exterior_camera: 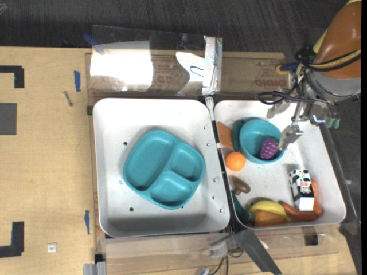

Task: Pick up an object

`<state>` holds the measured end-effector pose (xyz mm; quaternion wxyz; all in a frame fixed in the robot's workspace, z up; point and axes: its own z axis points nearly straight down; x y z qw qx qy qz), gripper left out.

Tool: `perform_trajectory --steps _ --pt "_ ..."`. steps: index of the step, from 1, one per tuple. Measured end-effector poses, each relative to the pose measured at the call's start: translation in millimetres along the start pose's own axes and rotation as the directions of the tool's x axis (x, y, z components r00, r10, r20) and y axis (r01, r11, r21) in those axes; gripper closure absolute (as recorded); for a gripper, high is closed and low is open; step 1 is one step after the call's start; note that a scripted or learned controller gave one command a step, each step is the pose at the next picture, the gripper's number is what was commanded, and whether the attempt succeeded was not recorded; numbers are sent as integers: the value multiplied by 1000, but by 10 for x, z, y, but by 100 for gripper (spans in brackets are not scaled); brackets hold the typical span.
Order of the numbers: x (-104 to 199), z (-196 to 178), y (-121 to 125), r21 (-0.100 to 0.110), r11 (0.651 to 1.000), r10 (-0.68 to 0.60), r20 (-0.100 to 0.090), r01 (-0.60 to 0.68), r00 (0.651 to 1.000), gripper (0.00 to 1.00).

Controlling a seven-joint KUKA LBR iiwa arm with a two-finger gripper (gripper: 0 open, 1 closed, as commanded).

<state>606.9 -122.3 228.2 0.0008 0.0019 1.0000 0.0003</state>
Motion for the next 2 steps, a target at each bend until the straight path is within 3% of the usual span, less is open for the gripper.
perform_trajectory --steps 1,2 --pt "-34 1328 113 2 1000 16 6 -16 1000 0" --pt "-238 1394 241 3 997 83 3 -83 997 0"
